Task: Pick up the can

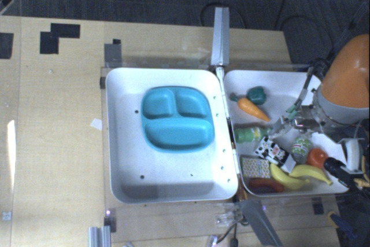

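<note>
The pincer (293,120) hangs over the right bin (277,79), at the end of the grey arm (341,110) with its orange band. It is too small and blurred to tell whether it is wide or narrow, and nothing can be seen held in it.

The can (300,148), green and white, stands just beside the pincer on the side toward the bin's front edge. Whether the two touch cannot be made out. A red tomato (317,157) lies against the can on the arm's side. A black-and-white patterned box (270,150) lies on the can's other side.

A little farther from the pincer, toward the front edge, a yellow banana (298,174) curves beside a tan sponge (255,167) and a dark red sausage (265,185). On the side away from the arm lie a green bottle (250,135) and an orange carrot (254,109), with a green pepper (256,94) beyond the carrot.

Well apart from the pincer, past the bottle, the left bin (124,142) holds a blue divided plate (176,117).
</note>
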